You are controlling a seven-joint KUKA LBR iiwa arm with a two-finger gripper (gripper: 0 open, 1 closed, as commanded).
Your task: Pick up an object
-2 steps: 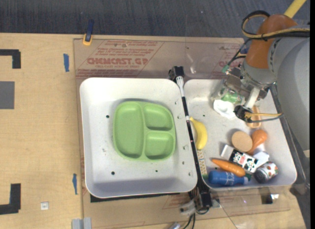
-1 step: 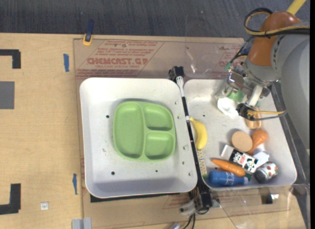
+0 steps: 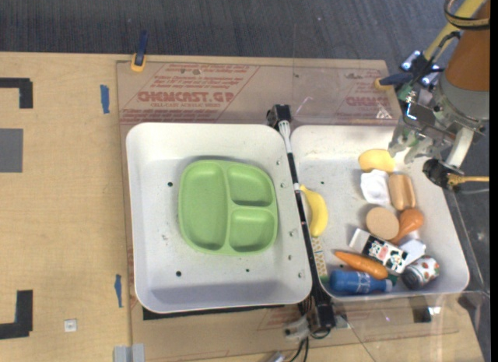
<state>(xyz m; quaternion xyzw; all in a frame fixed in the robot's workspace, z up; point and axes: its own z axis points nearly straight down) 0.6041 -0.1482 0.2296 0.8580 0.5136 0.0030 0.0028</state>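
The right bin (image 3: pixel 334 158) holds several toy foods. Among them are a yellow lemon-shaped piece (image 3: pixel 376 159), a white piece (image 3: pixel 374 188), a tan bread roll (image 3: pixel 401 191), a round tan disc (image 3: pixel 382 223) and an orange piece (image 3: pixel 411 219). A banana (image 3: pixel 315 211) lies by the bin's left wall. Near the front lie a carrot (image 3: pixel 360 261), a blue bottle (image 3: pixel 358 282), a black-and-white carton (image 3: pixel 385 251) and a small can (image 3: pixel 421 272). My gripper (image 3: pixel 424 150) hangs over the bin's back right corner, just right of the lemon-shaped piece, with nothing visibly in it.
The left bin (image 3: pixel 148 197) holds a green divided plate (image 3: pixel 228 206). A black rod (image 3: pixel 294 189) runs along the seam between the bins. The arm's orange band (image 3: pixel 471 57) and cables stand at the top right. Brown board surrounds the bins.
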